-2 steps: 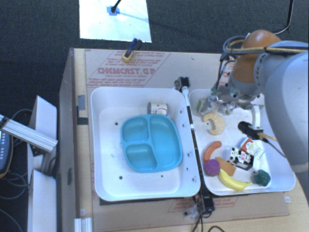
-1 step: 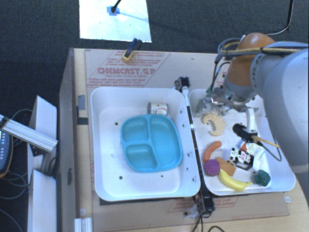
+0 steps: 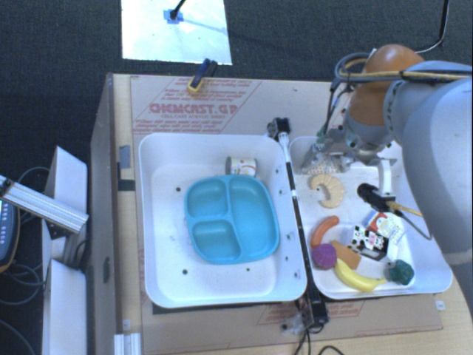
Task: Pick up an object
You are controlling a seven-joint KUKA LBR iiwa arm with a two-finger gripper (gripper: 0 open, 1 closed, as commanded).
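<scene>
Bins: 2, shallow, white, side by side; left bin (image 3: 166,272), right bin (image 3: 432,261), w/ 1 black strip (image 3: 293,198) running btwn them
Left bin: 2 things: 1 blue plate (image 3: 230,219) w/ 3 compartments, mid-bin; 1 small can (image 3: 242,166) just beyond it, by the far wall
Right bin: 8 things: 1 beige ridged toy (image 3: 327,186) at far end; 1 orange sausage (image 3: 324,230); 1 purple ball (image 3: 323,257) touching 1 orange block (image 3: 346,254); 1 yellow banana (image 3: 358,276) at near edge; 1 dark green lump (image 3: 401,271) in near-right corner; 1 black-and-white box (image 3: 369,240) w/ 1 white packet (image 3: 389,228) against it
Arm: 1, grey w/ orange band, reaching in from the right
Gripper (image 3: 326,156): over far end of right bin, just beyond the beige ridged toy in view; open or closed: can't tell
Bench: brown sheet (image 3: 214,109) w/ red print under both bins; 1 yellow-and-black tool (image 3: 201,76) at its far edge
Room: dark carpet (image 3: 59,50); 1 pale square sheet (image 3: 176,21) on floor beyond bench; 1 metal rail (image 3: 44,202) at left
</scene>
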